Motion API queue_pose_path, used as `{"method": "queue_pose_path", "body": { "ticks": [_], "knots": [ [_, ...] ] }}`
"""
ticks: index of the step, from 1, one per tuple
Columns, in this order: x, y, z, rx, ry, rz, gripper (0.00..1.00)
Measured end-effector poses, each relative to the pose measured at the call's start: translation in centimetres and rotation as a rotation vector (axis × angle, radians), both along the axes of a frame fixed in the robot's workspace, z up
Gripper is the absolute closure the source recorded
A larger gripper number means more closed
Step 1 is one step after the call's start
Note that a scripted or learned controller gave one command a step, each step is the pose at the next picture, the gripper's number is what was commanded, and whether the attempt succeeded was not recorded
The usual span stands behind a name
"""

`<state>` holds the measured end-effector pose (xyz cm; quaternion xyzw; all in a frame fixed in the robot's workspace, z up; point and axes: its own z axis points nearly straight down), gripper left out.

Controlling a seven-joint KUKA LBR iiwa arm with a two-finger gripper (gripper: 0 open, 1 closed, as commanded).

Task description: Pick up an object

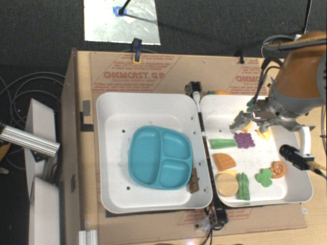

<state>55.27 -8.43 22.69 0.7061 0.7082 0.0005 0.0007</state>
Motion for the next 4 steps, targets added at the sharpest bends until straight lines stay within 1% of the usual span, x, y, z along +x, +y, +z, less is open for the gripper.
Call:
{"method": "queue_pose_path", "body": {
  "ticks": [1, 2, 3, 4],
  "knots": [
    [2.6, -6.3, -12.8, -0.001, 0.009, -0.006, 0.0],
    [3.0, -6.0, -11.0, 0.0, -0.002, -0.001, 1.0],
    [-4.1, -8.0, -4.5, -0.002, -0.001, -0.005, 1.0],
    [-3.9, -7.7, -4.8, 0.0, 0.0, -0.002, 0.0]
  ]
}}
